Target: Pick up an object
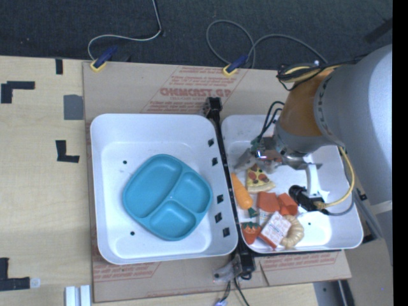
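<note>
Jaws (260,153) state cannot be told: the wrist covers them as they hang low over the right bin (344,234). Left to right, the blue divided plate (167,197) lies alone in the left bin (108,139), while candidate objects cluster below the jaws: carrot (241,193), pizza slice (259,178), red blocks (278,204), croissant (294,234).
</note>
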Tool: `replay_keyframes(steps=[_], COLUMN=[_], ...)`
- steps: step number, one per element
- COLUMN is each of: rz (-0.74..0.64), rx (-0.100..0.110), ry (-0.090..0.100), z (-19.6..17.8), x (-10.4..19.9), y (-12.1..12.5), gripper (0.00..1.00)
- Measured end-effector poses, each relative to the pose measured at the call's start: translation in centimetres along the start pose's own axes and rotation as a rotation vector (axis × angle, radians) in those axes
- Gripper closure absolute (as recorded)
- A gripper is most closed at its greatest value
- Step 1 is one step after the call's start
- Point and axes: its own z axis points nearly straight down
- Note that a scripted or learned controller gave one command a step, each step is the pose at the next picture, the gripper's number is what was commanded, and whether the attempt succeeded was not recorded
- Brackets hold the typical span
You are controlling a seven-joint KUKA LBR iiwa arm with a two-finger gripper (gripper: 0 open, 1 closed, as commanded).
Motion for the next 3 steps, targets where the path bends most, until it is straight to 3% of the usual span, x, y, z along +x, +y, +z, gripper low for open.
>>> replay_keyframes(steps=[3], rz=[0.0], rx=[0.005], ry=[0.002], z=[0.1], x=[0.3], y=[0.4], gripper=[0.0])
